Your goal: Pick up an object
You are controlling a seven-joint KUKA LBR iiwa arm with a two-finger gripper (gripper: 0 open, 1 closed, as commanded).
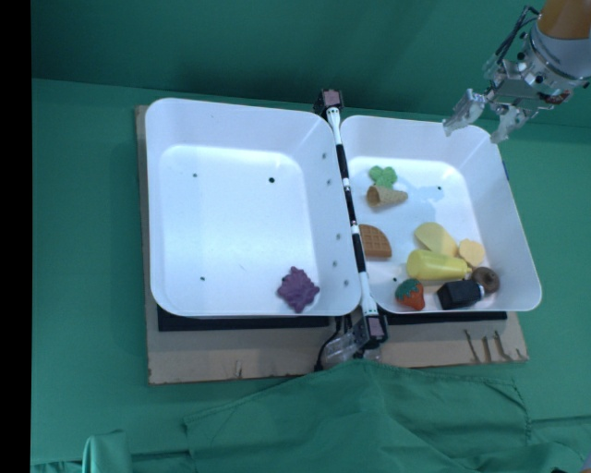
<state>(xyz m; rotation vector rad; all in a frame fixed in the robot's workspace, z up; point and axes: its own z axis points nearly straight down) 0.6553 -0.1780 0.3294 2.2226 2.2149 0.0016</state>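
Hovering above right bin's (517, 249) far right corner, tool (480, 115) fingers spread, gripping nothing. Left bin (231, 139): one purple grape bunch (297, 289) near front rim (rest open floor). Right bin: eight items clustered toward front, back strip free.

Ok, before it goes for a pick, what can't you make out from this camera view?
- Arm: cut off by the top edge above the orange band.
- Black object: too small to identify.
- Brown ring: partly hidden behind the black object.
- Items under the green cloth: covered at the bench's front edge.
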